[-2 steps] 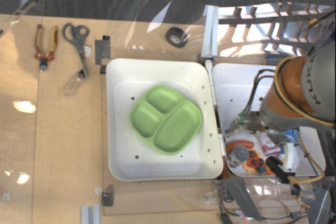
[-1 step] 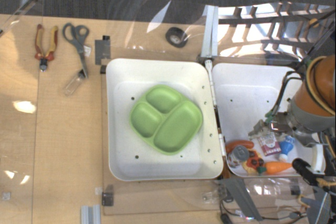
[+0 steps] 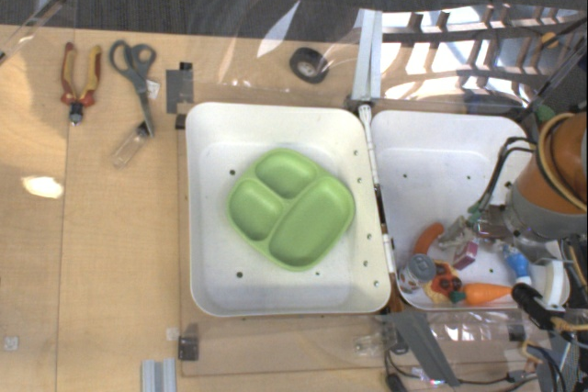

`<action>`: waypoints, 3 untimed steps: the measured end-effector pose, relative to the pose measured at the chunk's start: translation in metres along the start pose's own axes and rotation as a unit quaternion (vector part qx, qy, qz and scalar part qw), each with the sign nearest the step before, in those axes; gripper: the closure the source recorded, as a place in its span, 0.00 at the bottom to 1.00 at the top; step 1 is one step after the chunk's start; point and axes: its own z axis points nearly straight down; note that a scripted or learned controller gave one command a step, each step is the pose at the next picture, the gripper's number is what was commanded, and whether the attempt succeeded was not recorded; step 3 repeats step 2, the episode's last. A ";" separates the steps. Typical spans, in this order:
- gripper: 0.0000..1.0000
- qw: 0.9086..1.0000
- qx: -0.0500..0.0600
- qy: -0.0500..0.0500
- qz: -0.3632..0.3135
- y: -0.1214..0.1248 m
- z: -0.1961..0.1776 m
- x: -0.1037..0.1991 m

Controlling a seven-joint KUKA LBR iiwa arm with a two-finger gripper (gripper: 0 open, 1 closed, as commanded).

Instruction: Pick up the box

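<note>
**Desk:** Where was the arm (image 3: 551, 188) when this was taken?

**Operator:** At the lower right of the frame, over the right bin (image 3: 432, 151). I had the gripper (image 3: 470, 234) low among a small heap of toys. I couldn't tell how wide it stood, nor whether it had hold of anything.

**Desk:** And the box?

**Operator:** I couldn't pick it out for certain. My guess was somewhere in that heap, near the red and yellow piece (image 3: 446, 282).

**Desk:** The risk?

**Operator:** Closing on the wrong thing. The carrot (image 3: 485, 294), a sausage-like piece (image 3: 426, 239) and a grey disc (image 3: 421, 268) crowded the spot; a nudge could've pushed the box against the wall. The left bin (image 3: 211, 289) held a green divided plate (image 3: 290, 208); pliers (image 3: 79, 78) and scissors (image 3: 138, 73) lay upper left.
</note>
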 end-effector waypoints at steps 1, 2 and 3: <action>1.00 1.000 -0.004 -0.002 -0.001 0.003 -0.012 -0.001; 1.00 1.000 0.004 0.001 -0.023 -0.007 -0.100 0.055; 1.00 1.000 0.004 0.001 -0.023 -0.007 -0.100 0.055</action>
